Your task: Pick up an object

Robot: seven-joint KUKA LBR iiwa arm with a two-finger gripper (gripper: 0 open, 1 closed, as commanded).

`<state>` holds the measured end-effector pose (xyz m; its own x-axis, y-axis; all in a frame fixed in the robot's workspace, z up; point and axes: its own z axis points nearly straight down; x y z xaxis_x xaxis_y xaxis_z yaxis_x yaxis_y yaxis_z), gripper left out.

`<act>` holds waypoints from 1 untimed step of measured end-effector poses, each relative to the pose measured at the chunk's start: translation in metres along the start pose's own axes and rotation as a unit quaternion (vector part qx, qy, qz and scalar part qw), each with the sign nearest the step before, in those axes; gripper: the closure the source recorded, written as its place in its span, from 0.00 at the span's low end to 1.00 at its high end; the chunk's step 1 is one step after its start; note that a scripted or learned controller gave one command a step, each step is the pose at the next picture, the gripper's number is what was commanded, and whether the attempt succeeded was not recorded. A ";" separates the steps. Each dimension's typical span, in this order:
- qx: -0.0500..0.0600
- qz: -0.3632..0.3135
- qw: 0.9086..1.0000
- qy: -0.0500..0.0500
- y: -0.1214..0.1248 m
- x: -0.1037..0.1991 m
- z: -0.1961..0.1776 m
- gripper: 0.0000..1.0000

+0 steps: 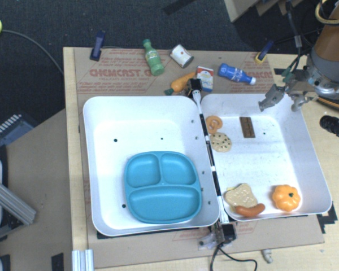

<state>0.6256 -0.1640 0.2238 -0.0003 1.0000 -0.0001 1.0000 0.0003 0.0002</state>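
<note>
Your gripper (282,98) hangs over the far right corner of the right bin (305,151), its two fingers spread wide with nothing between them. Everything worth picking lies in that bin: a brown bar (247,127) nearest the gripper, a small pretzel (214,123) and a speckled cookie (221,143) against the divider, and along the near edge a slice of toast (241,196), a sausage (250,210) and an orange pumpkin (286,197).

The brown bar looks like your shortest reach, but it lies flat and thin, so the fingers would have to straddle its narrow width and come down almost to the bin floor. The pumpkin is probably the safer choice: it stands well apart from the toast, it is rounded and tall enough to give the fingers something to close on. Centre over it before you descend and keep the fingers wide until they are past its widest part. Avoid the sausage, since it touches the toast and one would likely drag the other.

The arm is cut off at the right edge, so you cannot read its pose beyond the wrist. How high the gripper sits above the bin floor is hard to judge from this slanted view. The left bin (101,151) holds a blue divided plate (163,186).
</note>
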 end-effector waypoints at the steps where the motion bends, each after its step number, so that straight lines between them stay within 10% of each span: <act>1: 0.001 0.000 1.000 0.000 0.040 -0.001 0.099 0.00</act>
<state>0.6659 -0.1649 0.1252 -0.0013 1.0000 0.0005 1.0000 0.0013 -0.0018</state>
